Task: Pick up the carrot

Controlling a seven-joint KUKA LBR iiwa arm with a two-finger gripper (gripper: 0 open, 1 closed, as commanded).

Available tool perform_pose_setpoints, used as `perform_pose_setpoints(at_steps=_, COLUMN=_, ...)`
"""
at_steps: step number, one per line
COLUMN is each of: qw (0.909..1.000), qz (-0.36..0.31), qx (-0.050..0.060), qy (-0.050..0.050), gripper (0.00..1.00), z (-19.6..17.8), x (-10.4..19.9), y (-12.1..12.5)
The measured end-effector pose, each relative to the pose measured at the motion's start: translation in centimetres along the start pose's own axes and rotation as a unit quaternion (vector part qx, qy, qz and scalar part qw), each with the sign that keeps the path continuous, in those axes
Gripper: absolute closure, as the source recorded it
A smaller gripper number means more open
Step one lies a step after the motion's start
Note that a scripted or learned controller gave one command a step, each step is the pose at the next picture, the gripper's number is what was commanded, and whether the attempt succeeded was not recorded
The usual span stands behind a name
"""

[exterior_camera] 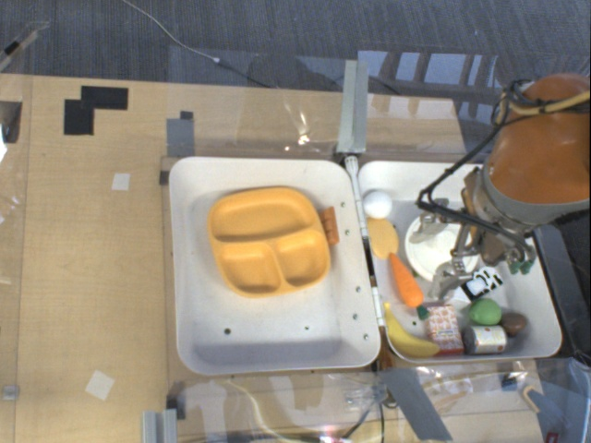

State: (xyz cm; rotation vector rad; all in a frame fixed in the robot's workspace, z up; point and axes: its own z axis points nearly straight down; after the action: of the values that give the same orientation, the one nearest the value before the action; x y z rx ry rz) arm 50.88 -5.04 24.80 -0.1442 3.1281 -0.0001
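- The left bin [268,349] holds a yellow tray [268,240].
- The carrot [405,281] lies in the right bin [545,340] near its left wall — between a pale piece [382,238] and a banana [408,338].
- The gripper [454,273] hovers just right of the carrot, touching nothing — open or closed, I cannot tell.

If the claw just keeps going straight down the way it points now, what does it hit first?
Probably the bare floor of the right bin, just right of the carrot. The claw seems offset from the carrot, though depth is unclear from above.
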Motion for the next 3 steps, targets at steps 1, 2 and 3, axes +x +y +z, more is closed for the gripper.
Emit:
perform_pose_setpoints(at_steps=1, qw=0.9972, qz=-0.074, qx=-0.001, qy=0.005, gripper=0.0, z=9.4, x=-0.8, y=-3.5)
perform_pose_setpoints(at_steps=2, qw=0.9975, qz=-0.07, qx=0.002, qy=-0.007, gripper=0.0, z=14.4, x=-3.6, y=-3.6)
perform_pose_setpoints(at_steps=3, qw=0.9836, qz=-0.18, qx=0.005, qy=-0.004, gripper=0.0, z=15.1, x=-4.6, y=-5.3)
